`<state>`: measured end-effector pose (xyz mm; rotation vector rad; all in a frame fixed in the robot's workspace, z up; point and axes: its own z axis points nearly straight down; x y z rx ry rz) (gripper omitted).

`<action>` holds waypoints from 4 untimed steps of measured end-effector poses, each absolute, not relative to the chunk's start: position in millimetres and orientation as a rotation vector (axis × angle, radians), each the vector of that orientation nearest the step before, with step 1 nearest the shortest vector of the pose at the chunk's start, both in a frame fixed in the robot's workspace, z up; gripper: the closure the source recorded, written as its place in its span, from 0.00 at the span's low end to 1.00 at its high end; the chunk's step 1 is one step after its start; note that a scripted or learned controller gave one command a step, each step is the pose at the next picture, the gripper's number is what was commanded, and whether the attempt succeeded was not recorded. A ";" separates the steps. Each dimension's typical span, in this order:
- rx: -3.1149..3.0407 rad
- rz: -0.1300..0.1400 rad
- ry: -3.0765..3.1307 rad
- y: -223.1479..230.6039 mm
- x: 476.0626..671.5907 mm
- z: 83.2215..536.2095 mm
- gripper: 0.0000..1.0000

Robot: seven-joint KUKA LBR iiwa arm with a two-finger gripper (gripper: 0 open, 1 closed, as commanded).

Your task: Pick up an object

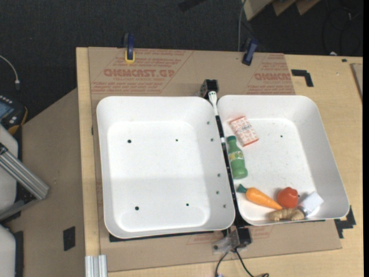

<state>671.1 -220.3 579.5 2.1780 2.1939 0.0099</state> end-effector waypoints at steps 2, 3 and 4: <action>2.167 0.014 2.186 -219.3 672.1 601.8 1.00; 2.162 0.015 2.182 -218.8 672.6 612.9 1.00; 2.157 0.017 2.178 -218.3 672.9 624.2 1.00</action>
